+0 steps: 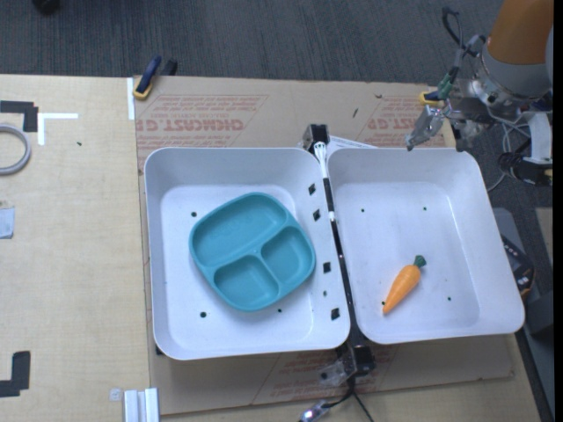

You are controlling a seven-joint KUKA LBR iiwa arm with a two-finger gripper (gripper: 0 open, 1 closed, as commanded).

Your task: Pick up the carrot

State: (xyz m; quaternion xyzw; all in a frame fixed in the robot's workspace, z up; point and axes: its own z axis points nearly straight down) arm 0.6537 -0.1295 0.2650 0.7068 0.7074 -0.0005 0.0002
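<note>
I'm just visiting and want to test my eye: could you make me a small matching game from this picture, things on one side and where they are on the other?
Things:
1. carrot
2. teal divided plate
3. tool
4. blue and yellow marker

Places:
A. in the left bin
B. on the cardboard beyond the bins, at the far left corner
C. in the right bin, toward its near side
D. above the far rim of the right bin

Pairs: 1-C, 2-A, 3-D, 4-B
</note>
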